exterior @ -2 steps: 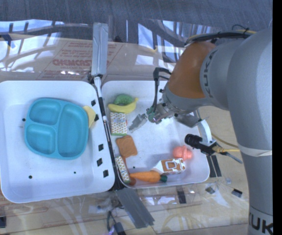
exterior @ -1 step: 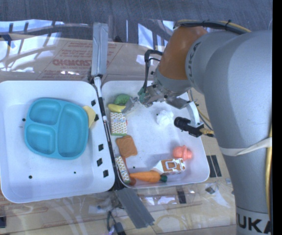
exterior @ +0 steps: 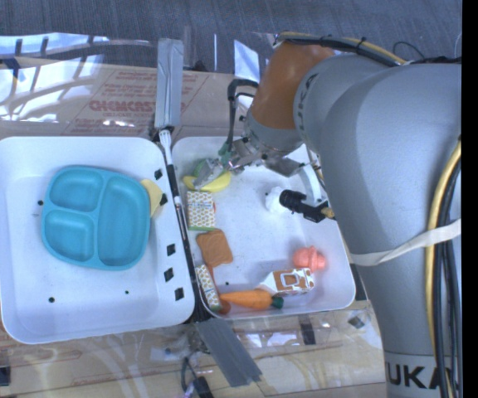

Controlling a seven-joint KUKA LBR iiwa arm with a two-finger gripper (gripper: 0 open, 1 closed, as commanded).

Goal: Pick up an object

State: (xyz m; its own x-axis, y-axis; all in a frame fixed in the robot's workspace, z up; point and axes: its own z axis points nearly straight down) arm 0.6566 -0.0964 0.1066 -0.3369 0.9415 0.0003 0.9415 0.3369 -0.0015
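My gripper (exterior: 225, 161) is down at the far left corner of the right bin (exterior: 332, 247), under the grey arm with its orange band. It sits right over one end of a yellow banana (exterior: 212, 182) lying against the bin's left wall. Whether it touches or holds the banana is hidden. In the same bin lie a checkered cracker (exterior: 201, 211), a brown toast slice (exterior: 215, 247), an orange carrot (exterior: 247, 299), a small carton (exterior: 293, 281) and a pink toy (exterior: 309, 259).
The left bin (exterior: 23, 305) holds a blue divided plate (exterior: 96, 218) with a yellow piece (exterior: 153, 196) beside it at the right wall. A patterned bar (exterior: 206, 287) lies by the carrot. The arm's body covers the right bin's far right side.
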